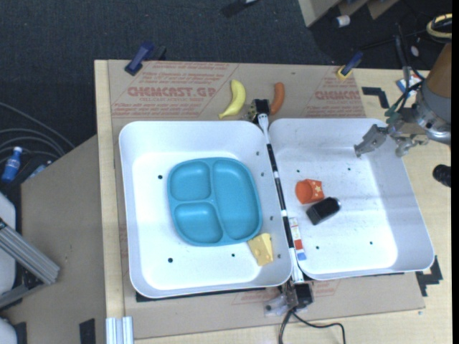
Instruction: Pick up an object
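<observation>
1. In the camera view, two white bins stand side by side on the bench; I take the divider (276, 185) between them as the landmark.
2. The left bin (143, 149) is on the left of the divider. A blue plate (214, 201) with three compartments lies in its middle, a little apart from the divider.
3. A yellow wedge (262, 249) lies near the lower right corner of the plate, touching its rim or almost, and close to the divider on its left side.
4. The right bin (387, 221) is on the right of the divider. An orange block (310, 190) lies just right of the divider, about at its middle height.
5. A black block (323, 210) lies just below and right of the orange block, touching it or nearly; I cannot tell which.
6. The gripper (386, 140) is well to the right of the divider, over the far right part of the right bin, apart from both blocks. Its fingers (367, 142) are spread open and nothing is between them.
7. Beyond the far end of the divider, on the bench, a banana (234, 100) lies to its left and an orange sausage (277, 97) just to its right.
</observation>
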